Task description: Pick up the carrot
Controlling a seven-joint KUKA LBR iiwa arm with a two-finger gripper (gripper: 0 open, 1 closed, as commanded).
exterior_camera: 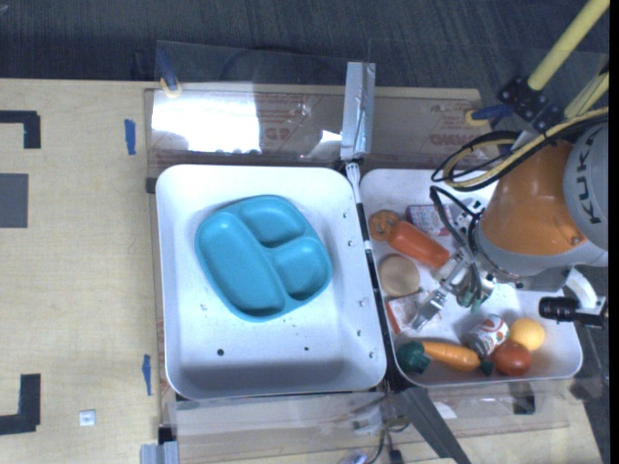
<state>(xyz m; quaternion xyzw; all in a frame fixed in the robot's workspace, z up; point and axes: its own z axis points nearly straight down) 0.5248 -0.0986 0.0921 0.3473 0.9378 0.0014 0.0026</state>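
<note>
The carrot (451,354) lies along the right bin's (571,363) near wall, green top leftward. The gripper (432,304) hangs just above it; whether it is apart or together, I cannot tell. A descent may hit the can (486,333), 1 close neighbour.

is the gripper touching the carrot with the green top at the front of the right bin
Apart. The camera view shows the gripper above the carrot, with a strip of white bin floor plainly visible between them.
</note>
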